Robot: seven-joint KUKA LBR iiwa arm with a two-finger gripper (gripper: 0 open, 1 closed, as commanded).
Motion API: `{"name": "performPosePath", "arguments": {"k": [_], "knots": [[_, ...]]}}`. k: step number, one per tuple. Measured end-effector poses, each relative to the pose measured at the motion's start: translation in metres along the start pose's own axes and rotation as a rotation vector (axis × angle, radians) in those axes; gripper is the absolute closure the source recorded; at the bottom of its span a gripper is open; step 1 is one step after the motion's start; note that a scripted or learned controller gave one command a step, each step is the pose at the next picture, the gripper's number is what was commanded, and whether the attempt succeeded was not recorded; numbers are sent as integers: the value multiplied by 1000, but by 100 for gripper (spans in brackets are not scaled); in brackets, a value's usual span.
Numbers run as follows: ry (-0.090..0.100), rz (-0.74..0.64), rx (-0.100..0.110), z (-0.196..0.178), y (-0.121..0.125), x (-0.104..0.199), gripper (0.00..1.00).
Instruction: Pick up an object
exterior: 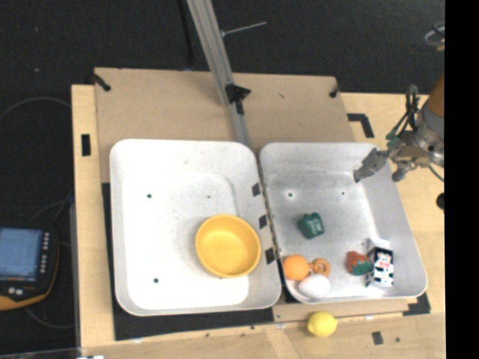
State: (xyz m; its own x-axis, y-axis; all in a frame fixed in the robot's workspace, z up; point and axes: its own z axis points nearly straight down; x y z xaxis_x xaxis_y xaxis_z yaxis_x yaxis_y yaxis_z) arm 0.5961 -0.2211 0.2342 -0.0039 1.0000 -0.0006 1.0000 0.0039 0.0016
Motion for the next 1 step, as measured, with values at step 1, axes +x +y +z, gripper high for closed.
{"name": "performPosePath", "arguments": {"k": [1], "knots": [[-1, 0, 0, 0, 0, 0, 0]]}}
